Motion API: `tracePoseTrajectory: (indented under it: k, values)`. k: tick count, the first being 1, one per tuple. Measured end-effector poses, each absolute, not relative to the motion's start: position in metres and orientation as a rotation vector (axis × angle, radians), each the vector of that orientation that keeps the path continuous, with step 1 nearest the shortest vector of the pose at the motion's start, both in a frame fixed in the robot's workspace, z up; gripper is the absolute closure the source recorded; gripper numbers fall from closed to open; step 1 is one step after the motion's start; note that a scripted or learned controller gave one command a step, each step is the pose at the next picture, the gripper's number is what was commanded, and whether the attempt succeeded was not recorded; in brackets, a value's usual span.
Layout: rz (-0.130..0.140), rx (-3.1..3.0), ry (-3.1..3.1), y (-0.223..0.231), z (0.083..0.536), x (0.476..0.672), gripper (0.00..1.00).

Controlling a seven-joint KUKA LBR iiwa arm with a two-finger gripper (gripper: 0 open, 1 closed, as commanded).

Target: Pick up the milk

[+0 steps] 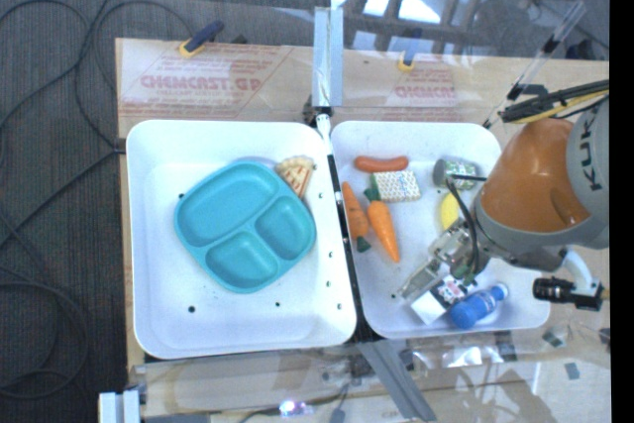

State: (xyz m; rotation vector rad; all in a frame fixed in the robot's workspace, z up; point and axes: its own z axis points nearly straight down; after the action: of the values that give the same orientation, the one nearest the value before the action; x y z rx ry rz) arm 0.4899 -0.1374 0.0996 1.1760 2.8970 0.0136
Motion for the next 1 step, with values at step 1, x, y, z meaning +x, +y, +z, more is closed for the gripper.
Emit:
tracePoseTrajectory:
  k: [1]
  values:
    - [0.015, 1.289, 2.858, -0.1493, 0.0893, 0.4881, 0.0]
